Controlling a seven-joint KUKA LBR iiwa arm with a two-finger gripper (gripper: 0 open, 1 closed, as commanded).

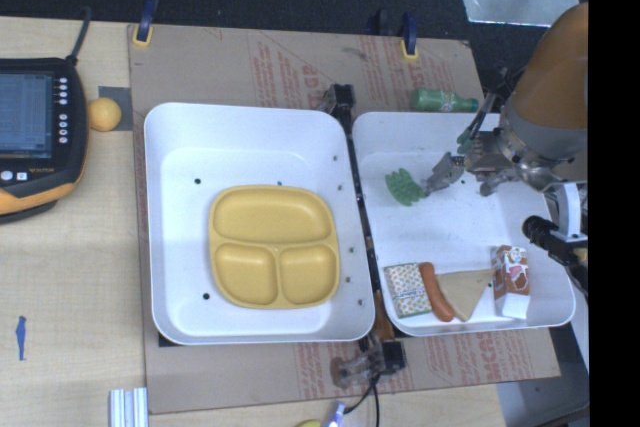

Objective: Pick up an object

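Camera view shows a small green object (pixel 402 186) lying in the right bin (pixel 455 235), toward its upper left, not far from the wall shared with the left bin (pixel 170 215). It looks like a ridged or knobbly bit of green plastic, squat and irregular, with clear white floor around it. The gripper (pixel 441 176) hangs just beside it on the right, tips pointed at it; from this slant I cannot tell whether the pincer is parted or closed, and nothing sits in it. To do this well, I'd judge it should centre over the green piece before descending, since it now seems offset to one side. Lower in the same bin lie a patterned packet (pixel 405 288), a sausage (pixel 436 291), a tan wedge (pixel 468 292) and a small carton (pixel 511 279). A yellow divided tray (pixel 272 245) rests in the left bin.
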